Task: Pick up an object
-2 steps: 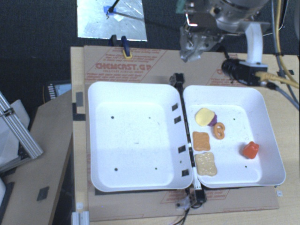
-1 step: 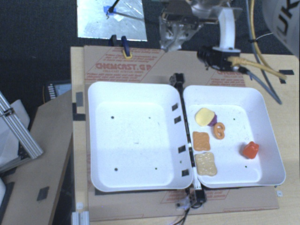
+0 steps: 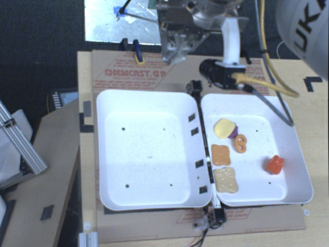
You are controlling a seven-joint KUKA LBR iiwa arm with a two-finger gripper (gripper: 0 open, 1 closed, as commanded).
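Camera view: gripper (image 3: pixel 175 53) hangs high over back edge of bench, well apart from toys. Can't tell how it is set.

Right bin (image 3: pixel 288 187) holds toy food: yellow piece (image 3: pixel 224 128), orange ring (image 3: pixel 240 143), orange square (image 3: pixel 221 155), pale cracker (image 3: pixel 225 179), red pepper (image 3: pixel 274 164).

Red pepper sits alone, looks light, hard, a bit slippery. Best guess: pinch across its fat middle.

A single fixed camera looks down at a slant from above the wooden bench (image 3: pixel 61 138), taking in both shallow white plastic bins (image 3: pixel 144 99) whole, with the grey arm (image 3: pixel 303 19) entering from the frame's right.
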